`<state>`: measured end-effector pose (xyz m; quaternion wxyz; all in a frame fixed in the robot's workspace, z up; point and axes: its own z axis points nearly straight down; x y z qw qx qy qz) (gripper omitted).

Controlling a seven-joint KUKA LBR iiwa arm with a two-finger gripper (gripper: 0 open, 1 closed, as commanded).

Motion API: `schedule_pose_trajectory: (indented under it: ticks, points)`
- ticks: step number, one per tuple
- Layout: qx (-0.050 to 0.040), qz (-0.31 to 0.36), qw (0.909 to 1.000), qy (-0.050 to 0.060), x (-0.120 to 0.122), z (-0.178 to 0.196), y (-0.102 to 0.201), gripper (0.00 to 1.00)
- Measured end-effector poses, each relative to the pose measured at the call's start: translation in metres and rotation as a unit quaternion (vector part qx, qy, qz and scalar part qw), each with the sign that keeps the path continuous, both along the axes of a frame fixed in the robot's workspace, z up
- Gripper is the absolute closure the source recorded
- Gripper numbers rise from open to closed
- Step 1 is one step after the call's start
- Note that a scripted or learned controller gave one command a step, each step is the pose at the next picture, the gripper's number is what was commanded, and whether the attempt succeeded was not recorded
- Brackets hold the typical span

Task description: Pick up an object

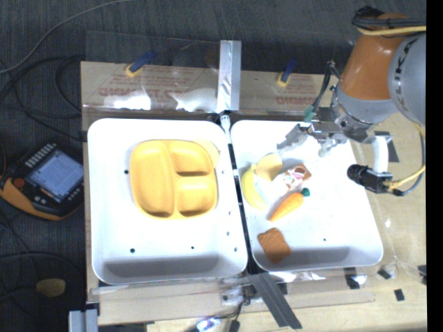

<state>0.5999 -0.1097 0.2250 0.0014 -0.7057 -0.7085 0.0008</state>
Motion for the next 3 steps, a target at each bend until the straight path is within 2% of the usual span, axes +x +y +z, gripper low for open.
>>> schedule_pose_trajectory:
  ticks: [1, 2, 3]
  points:
    - [-0.0003, -0.004, 1.0000, -0.004, -0.033, -0.114, -0.014, 0.00]
    - [-0.0037, 0.026, 0.9996, -0.008, -0.079, -0.136, -0.031, 0.00]
    - [-0.0020, 0.027, 0.9996, -0.008, -0.078, -0.127, -0.029, 1.00]
